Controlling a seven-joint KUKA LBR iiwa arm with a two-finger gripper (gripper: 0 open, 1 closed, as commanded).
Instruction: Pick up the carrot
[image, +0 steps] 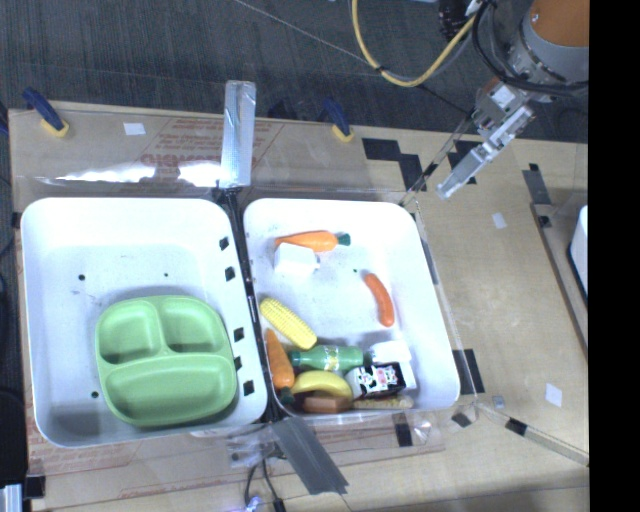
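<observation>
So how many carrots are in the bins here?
2, both in the right bin: one carrot near the far wall, a second carrot by the divider, beside the corn. The front pile could hide more.

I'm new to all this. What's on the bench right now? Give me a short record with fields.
arm: gripper up beyond the right bin's far right corner, over the bench
right bin: carrot near the far wall; sausage; corn cob; green bottle; banana; small carton
left bin: green divided plate
carrot held: no
</observation>
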